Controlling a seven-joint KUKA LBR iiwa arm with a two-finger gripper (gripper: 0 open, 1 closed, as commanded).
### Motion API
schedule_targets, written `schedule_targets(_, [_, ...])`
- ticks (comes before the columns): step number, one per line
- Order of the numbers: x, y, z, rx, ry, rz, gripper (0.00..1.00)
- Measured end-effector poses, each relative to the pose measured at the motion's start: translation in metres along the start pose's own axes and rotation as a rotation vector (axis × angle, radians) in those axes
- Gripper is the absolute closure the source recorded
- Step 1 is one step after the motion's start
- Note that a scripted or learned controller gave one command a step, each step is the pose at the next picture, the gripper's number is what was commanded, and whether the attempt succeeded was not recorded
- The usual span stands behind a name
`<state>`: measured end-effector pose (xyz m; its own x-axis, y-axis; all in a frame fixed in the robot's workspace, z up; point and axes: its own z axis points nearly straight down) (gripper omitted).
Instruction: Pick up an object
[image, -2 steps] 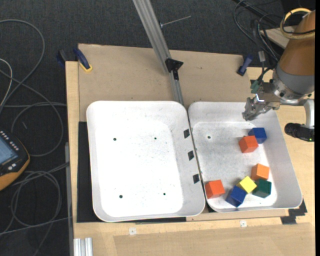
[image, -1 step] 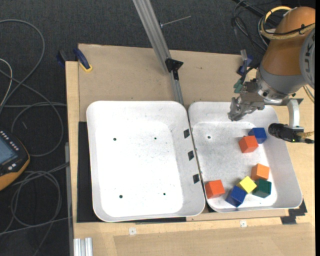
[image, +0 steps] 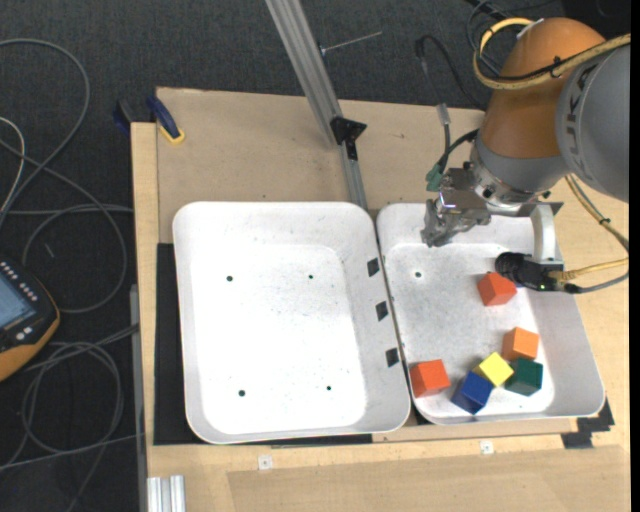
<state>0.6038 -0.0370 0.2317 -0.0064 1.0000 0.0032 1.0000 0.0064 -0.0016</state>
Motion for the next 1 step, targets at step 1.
schedule_targets(1, [0.0635,0.0000,0.0013,0.000,0.000,-0.002,1.00])
